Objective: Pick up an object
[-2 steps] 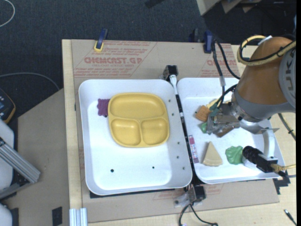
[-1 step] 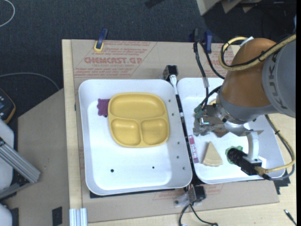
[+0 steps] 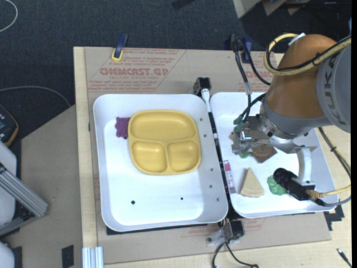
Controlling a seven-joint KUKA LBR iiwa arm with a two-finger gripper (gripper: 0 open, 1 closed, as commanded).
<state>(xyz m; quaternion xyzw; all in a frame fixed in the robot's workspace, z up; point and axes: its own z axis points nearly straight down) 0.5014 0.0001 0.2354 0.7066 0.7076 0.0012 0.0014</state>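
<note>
Camera view is showing the arm (image 3: pixel 301 82) reaching in over the right bin (image 3: pixel 226 113), its orange band hanging directly above the claw (image 3: pixel 245 137) and hiding much of it. The left bin (image 3: pixel 111 194) is lying well apart from the claw, across the shared rims, and is carrying a yellow divided plate (image 3: pixel 164 141).

The claw is sitting low in the right bin, near that bin's inner wall. Whether it is apart or together I cannot tell, since the wrist housing is covering it, and nothing is visibly being held.

The relation that is mattering here: a brown object (image 3: pixel 263 151) is lying just beside the claw, on the side toward the arm's base and slightly nearer the camera, possibly touching it. Its outline is looking irregular, so I am not reading any clear long axis.

A beige wedge (image 3: pixel 251 184) is lying nearer the camera than the claw, clearly apart from it, its point aiming back toward the claw. A green piece (image 3: pixel 275 184) is resting just beside the wedge, farther from the claw. A purple scrap (image 3: pixel 121 126) is peeking out at the plate's far edge, well apart.
</note>
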